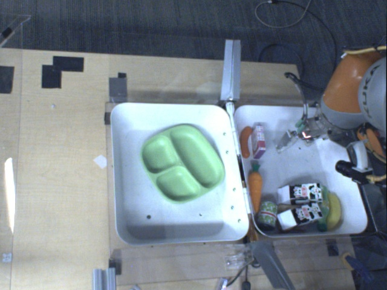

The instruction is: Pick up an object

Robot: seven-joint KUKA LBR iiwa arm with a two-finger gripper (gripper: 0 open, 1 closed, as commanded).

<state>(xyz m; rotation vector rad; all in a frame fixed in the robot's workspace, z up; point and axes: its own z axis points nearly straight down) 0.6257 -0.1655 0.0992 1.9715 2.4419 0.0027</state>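
milk cartons (300,203), well below hand (296,135)

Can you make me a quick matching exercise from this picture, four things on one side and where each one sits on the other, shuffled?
Things:
1. green divided plate
2. carrot
3. banana
4. claw

Places:
A. near corner of the right bin, beside the milk cartons
B. upper part of the right bin, over bare white floor
C. middle of the left bin
D. along the right bin's left wall, leafy end pointing away from the camera

Pairs: 1-C, 2-D, 3-A, 4-B
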